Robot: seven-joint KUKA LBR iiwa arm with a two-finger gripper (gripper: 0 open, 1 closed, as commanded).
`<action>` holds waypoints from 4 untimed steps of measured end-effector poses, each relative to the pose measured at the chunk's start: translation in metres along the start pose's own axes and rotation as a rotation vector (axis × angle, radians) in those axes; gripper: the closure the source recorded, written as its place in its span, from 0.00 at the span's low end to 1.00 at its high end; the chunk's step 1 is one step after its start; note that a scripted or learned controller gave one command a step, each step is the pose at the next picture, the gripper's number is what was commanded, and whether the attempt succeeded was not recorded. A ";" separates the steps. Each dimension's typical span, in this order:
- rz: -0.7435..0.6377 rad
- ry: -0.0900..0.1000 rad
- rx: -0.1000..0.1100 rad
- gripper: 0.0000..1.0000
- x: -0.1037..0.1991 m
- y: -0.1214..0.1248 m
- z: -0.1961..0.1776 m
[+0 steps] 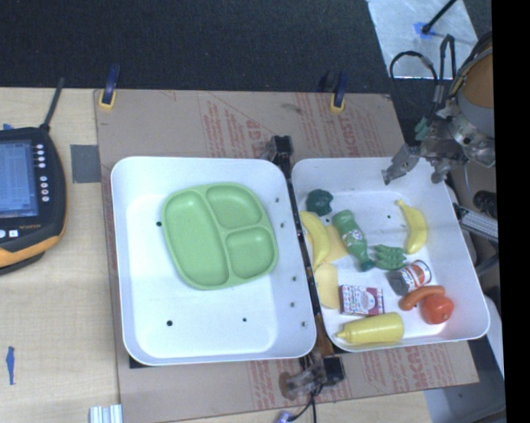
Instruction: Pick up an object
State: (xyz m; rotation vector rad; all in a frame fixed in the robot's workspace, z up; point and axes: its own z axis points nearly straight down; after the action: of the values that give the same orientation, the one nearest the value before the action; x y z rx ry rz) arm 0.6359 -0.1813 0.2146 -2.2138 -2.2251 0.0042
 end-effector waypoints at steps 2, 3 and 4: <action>0.000 0.000 0.002 0.00 -0.030 0.017 0.112; 0.004 0.001 -0.001 0.00 -0.031 -0.008 0.060; -0.002 0.000 0.000 0.00 -0.029 -0.089 0.117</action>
State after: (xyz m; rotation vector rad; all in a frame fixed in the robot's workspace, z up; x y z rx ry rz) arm 0.5462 -0.2106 0.0980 -2.2120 -2.2267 0.0038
